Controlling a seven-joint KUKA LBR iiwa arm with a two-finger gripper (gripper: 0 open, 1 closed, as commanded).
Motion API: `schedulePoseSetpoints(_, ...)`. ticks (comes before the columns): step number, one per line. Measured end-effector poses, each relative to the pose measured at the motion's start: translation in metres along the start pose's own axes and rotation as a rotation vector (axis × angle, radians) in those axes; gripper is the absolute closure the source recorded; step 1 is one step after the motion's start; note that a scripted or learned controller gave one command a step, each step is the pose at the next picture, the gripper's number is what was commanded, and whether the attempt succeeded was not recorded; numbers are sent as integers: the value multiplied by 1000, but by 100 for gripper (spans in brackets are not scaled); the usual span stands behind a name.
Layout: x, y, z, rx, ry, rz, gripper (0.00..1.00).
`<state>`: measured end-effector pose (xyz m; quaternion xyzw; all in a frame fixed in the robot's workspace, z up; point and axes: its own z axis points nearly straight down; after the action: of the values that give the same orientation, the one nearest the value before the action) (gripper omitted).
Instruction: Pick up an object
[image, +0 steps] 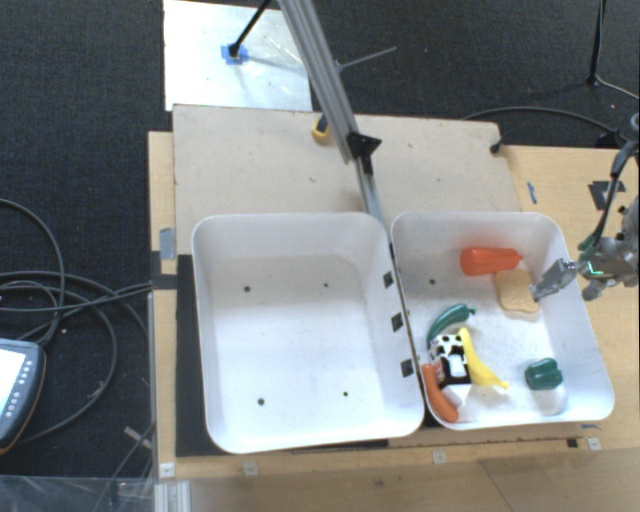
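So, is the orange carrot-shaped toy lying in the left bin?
No, the orange toy lies near the far wall of the right bin, just beyond the tan piece by the pincer.

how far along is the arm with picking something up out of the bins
Early. Done: the gripper has reached over the right bin, beside the tan piece. In hand: nothing shows between its fingers. Left: the grasp and the lift; the orange piece, banana and green pepper all lie in the bin.
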<state>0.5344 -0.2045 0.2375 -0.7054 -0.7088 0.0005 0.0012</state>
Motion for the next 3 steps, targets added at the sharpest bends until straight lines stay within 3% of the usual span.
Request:
schedulePoseSetpoints(1, 0, 1, -2, -4, -1, 0, 0)
schedulePoseSetpoints(3, -4, 4, 121, 1, 0, 4, 0)
